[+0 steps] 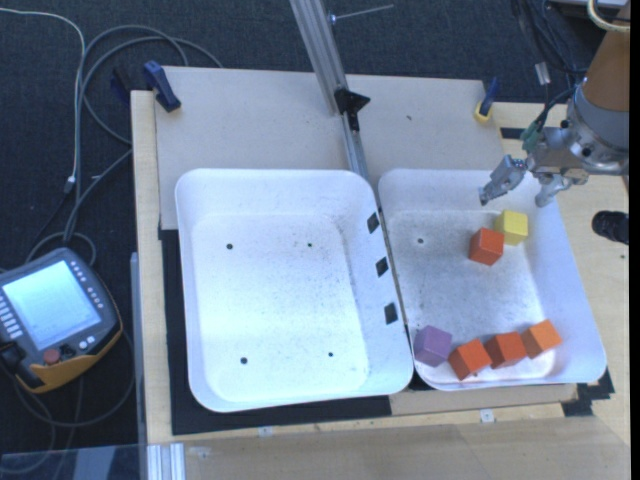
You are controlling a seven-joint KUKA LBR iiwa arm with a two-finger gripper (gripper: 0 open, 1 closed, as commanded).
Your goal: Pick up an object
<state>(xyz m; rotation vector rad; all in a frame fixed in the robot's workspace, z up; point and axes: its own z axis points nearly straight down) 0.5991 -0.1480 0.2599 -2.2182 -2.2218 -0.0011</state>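
My wrist band (612,68): orange-tan, above grey metal.
My jaws (523,187): two silvery fingers.
My cables (545,118): black and green.

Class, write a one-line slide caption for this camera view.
Open gripper above the right bin, near yellow block and orange block.
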